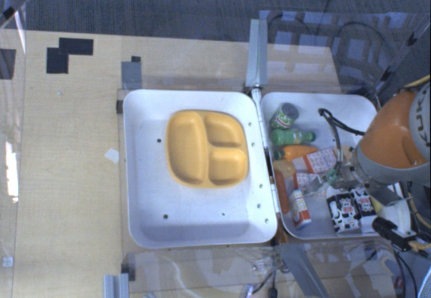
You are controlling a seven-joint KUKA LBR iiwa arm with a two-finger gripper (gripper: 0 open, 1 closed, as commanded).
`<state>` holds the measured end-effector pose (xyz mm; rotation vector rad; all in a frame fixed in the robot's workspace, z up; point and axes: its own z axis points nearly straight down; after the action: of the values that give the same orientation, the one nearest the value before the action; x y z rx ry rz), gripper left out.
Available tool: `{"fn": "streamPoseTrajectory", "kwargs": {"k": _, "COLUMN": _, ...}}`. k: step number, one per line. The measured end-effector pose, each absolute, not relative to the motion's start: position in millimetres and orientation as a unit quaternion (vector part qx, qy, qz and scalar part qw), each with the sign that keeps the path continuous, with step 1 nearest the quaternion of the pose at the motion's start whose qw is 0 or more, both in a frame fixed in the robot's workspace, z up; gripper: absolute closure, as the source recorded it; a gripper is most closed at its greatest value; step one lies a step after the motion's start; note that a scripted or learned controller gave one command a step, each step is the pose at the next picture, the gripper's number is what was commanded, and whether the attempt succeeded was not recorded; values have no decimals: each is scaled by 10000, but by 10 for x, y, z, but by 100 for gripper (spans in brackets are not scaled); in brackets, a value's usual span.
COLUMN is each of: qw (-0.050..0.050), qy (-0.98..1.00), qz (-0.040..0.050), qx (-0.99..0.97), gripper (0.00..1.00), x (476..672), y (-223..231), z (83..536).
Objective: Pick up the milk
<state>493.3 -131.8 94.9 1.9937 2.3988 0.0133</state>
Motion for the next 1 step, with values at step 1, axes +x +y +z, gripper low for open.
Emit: {"fn": "streamPoseTrajectory", "kwargs": {"k": 1, "qw": 95, "qy": 7982, "qz": 89, "qx": 6022, "gripper": 0, "x": 4974, "y": -1869, "z": 951}}
